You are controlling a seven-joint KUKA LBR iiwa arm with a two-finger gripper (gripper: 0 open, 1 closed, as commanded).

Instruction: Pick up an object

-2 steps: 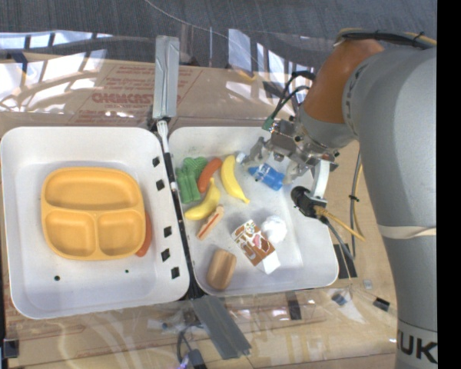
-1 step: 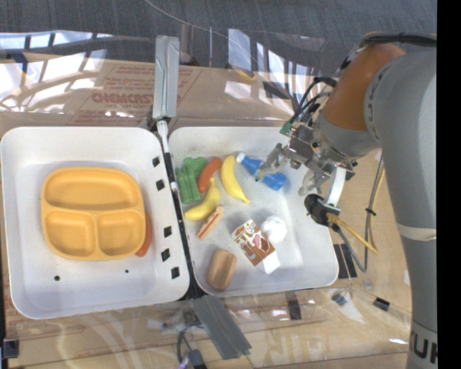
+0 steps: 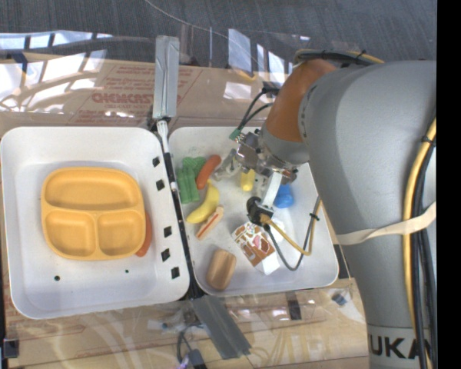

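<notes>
You see the gripper (image 3: pixel 250 177) low in the right bin (image 3: pixel 319 271) among toy food (probably over the yellow piece (image 3: pixel 247 180)); grip unreadable, nothing lifted yet.

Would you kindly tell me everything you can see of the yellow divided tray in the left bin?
The yellow divided tray looks like matte moulded plastic with rounded corners. It has three compartments: one long one across the far side and two smaller ones nearer the camera. It lies flat and right way up on the floor of the left bin, roughly central. An orange-red item lies against its right edge, partly hidden beneath it.
</notes>
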